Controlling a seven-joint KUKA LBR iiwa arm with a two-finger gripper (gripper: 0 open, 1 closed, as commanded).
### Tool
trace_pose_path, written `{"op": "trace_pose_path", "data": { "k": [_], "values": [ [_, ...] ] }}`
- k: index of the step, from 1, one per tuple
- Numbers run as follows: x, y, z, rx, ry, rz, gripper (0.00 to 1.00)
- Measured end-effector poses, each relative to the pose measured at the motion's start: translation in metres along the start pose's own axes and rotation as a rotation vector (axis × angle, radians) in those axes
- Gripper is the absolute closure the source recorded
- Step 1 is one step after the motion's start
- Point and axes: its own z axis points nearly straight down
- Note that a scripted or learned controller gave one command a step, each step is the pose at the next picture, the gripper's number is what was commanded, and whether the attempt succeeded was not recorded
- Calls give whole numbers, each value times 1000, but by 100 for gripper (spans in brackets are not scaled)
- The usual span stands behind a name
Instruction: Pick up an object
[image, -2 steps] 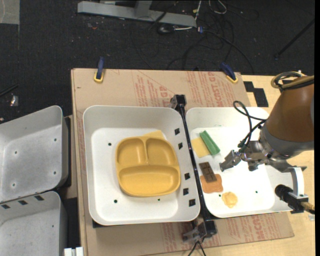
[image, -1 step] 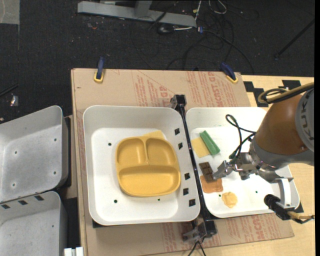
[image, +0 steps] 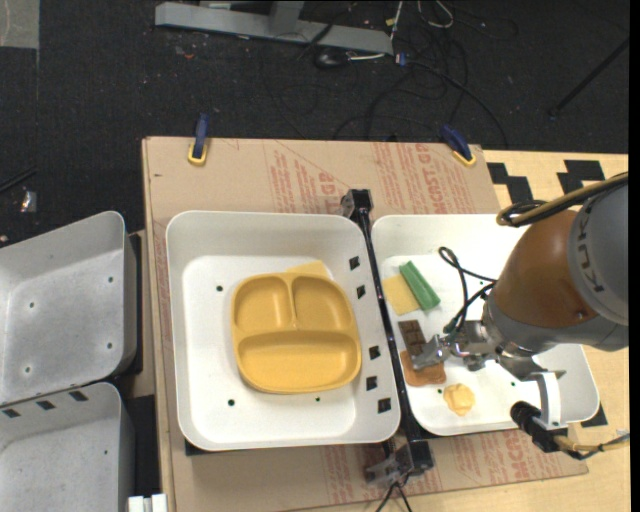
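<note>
We see a dark speckled floor (image: 80, 90) around a brown cardboard-topped bench (image: 290, 175). Two clamps, (image: 199, 140) and (image: 458, 144), grip its far edge. Black cables (image: 400, 100) trail by a grey metal bar (image: 270, 27), possibly a stand base. Spare white trays (image: 60, 310) sit left.

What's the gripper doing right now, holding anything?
Gripper: low in the right bin, over the brown piece; open or closed cannot be told.
</note>
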Motion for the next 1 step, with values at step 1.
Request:
{"op": "trace_pose_path", "data": {
  "k": [1],
  "values": [
    [1,2,-13,-4,2,0,100]
  ]
}}
